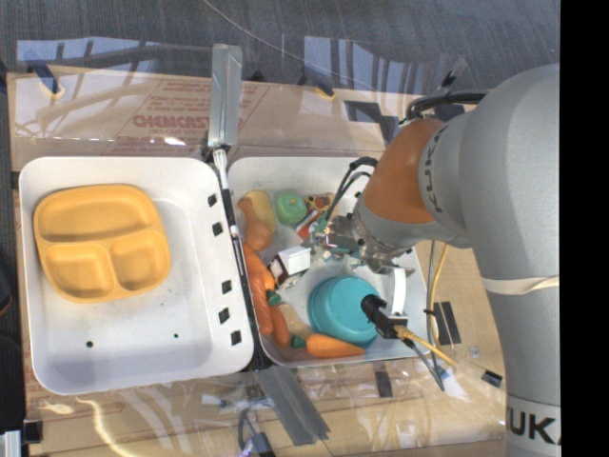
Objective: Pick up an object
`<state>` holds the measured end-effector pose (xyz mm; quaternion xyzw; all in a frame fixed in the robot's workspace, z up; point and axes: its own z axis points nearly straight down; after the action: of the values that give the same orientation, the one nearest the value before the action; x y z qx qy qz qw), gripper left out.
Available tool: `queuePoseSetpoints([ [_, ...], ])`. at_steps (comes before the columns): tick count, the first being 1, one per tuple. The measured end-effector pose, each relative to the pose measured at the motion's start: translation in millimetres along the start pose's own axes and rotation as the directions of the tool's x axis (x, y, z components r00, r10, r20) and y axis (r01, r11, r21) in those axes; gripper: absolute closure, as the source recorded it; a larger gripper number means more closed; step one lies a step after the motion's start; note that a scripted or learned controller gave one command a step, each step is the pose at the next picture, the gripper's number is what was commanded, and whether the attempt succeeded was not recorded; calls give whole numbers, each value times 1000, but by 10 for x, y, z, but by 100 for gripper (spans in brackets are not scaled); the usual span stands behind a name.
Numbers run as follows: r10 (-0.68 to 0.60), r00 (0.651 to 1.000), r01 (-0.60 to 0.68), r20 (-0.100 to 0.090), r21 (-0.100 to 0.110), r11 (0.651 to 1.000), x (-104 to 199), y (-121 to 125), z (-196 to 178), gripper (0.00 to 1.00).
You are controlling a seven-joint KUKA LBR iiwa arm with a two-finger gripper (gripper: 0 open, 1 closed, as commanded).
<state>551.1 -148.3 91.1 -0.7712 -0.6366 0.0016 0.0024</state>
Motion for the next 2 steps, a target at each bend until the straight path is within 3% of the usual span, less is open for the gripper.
queuePoseSetpoints([
  [1, 174, 985, -174, 4, -8, 985, 541, 448, -18, 0],
  [2, 170, 986, -169, 3, -1, 986, 553, 436, -103, 100],
])
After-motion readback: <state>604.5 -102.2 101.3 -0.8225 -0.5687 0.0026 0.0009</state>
